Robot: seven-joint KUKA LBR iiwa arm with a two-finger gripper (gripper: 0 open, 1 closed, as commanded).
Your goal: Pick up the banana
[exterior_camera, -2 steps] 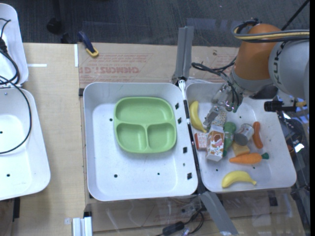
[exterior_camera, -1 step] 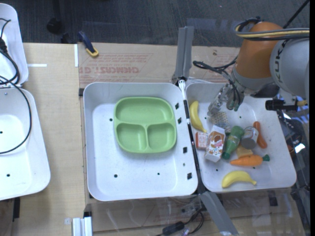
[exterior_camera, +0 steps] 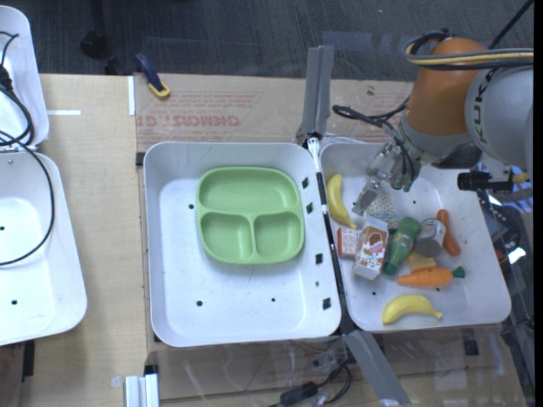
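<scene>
A: Bananas, two of them. Did you catch where they sat?

B: You had both in the right bin (exterior_camera: 492, 299). One banana (exterior_camera: 338, 200) lay along its left wall; a second banana (exterior_camera: 411, 310) lay near the front edge, just below the carrot (exterior_camera: 427, 278).

A: And your gripper (exterior_camera: 366, 200)?

B: It hung over the right bin, just right of the upper banana, above the milk carton (exterior_camera: 371, 249). Fingers too blurred, so you couldn't tell spread or pinched; nothing visibly between them.

A: Left bin (exterior_camera: 165, 253)?

B: You had the green divided tray (exterior_camera: 251, 214) in it, well apart from the arm. Green bottle (exterior_camera: 400, 242) sat beside the carton.
</scene>
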